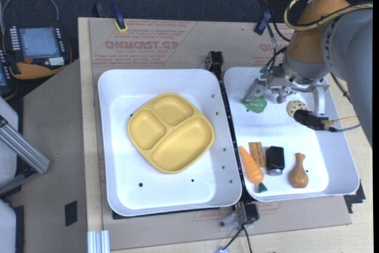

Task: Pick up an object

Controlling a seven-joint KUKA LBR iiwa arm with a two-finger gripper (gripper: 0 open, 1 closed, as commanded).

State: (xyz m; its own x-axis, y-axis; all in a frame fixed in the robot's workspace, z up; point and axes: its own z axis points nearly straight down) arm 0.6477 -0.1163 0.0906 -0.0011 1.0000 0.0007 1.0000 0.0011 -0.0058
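- The grey KUKA arm [349, 50] reached in from three o'clock, its orange band [311, 26] bulging above the wrist as it bent down over the far end of the right bin [337, 183].
- Its gripper [260, 95] hung low at the bin's eleven o'clock corner, the metal fingers [253, 90] angled down toward nine o'clock and spread narrowly.
- A small green object [257, 105] sat right at the fingertips, touching or nearly so; whether the fingers actually clasped it could not be told from this slanted look.
- A cream, dotted, die-like piece [294, 108] lay just beside the wrist at about four o'clock from the gripper, with a black cable [311, 120] curling past it.
- Along the bin's near edge, around six o'clock, lay a toy carrot [251, 166], a small tan block [257, 153] touching it, a black box-shaped item [275, 160] and a brown gourd-shaped toy [299, 173], in a loose row and well apart from the gripper.
- The left bin [118, 127] held a yellow divided plate [170, 132] at its middle, tilted so its compartments fanned toward one o'clock.
- Both bins rested on a cardboard-covered bench [177, 38].
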